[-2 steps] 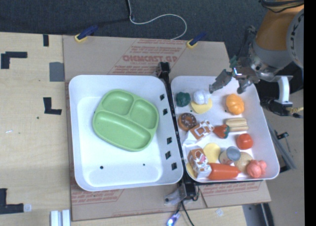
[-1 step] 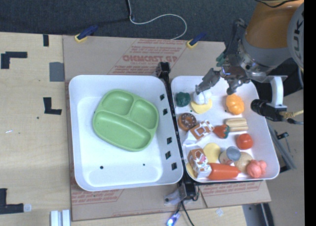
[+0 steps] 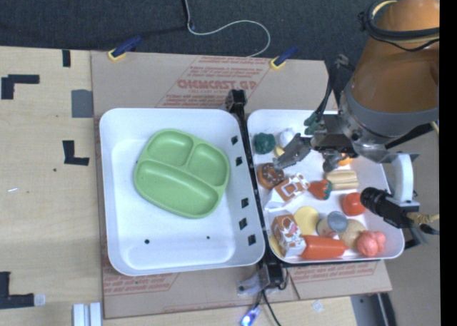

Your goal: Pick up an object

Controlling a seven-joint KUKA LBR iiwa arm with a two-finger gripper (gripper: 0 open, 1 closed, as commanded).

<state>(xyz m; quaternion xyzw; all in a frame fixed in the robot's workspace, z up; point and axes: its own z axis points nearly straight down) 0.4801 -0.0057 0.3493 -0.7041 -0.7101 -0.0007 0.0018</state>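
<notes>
1. Nearest the camera: orange carrot-like toy [image 3: 325, 247] against the near wall of the right bin [image 3: 323, 261], well below the pincer [image 3: 291, 152].
2. Pincer hangs over the far-left part of the right bin; whether it is released or clenched I cannot tell, and nothing is visibly between its tips.
3. Likely target: brown round toy [image 3: 270, 175], just below-left of the pincer, close beside the bin's left wall. Judged risk: a tip hits the wall or divider and the grab slips.
4. Dark green toy [image 3: 263, 143] just left of the pincer, small white piece [image 3: 284, 135] just above it, red-and-white packet [image 3: 292, 188] below. Crowding could mean a two-item pinch or a nudge that scatters the pile.
5. Green divided plate [image 3: 182, 172] in the left bin [image 3: 118, 196], well left of the pincer; no interference expected.
6. Rounded toys may roll out of a shallow grip.
</notes>
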